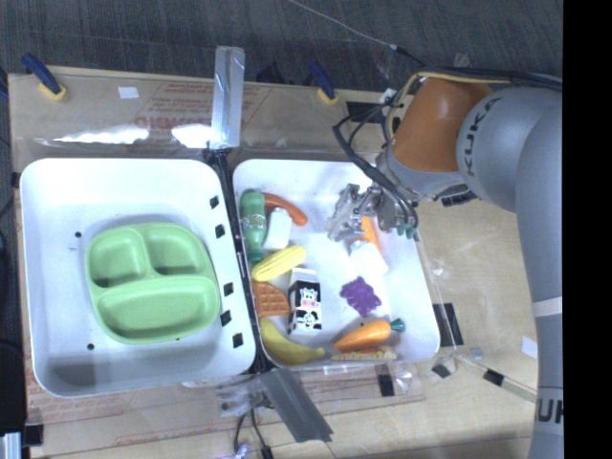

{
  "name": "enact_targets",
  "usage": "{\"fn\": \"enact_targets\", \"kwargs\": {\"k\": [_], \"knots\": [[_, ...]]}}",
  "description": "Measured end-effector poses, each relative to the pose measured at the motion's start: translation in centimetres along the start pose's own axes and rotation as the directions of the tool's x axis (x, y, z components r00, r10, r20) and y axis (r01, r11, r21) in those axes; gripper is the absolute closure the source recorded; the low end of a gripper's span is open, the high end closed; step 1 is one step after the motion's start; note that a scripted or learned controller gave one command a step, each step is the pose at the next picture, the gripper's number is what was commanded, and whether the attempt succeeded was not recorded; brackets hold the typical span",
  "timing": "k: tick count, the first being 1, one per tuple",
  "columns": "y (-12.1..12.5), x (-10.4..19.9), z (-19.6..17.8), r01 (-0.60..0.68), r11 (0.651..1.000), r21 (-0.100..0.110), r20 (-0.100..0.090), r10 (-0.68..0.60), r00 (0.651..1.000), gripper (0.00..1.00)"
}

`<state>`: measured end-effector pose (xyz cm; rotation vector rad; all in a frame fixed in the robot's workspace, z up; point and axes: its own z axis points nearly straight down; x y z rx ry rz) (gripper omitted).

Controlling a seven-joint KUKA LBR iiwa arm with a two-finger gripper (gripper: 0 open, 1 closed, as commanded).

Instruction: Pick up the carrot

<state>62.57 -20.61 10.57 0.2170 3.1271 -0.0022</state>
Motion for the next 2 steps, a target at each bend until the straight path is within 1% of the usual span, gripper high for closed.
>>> {"fn": "enact_targets", "kwargs": {"k": [2], "knots": [[0.3, -0.3, -2.2, 0.011, 1.000, 0.001, 0.009, -0.011, 1.000, 1.00]]}}
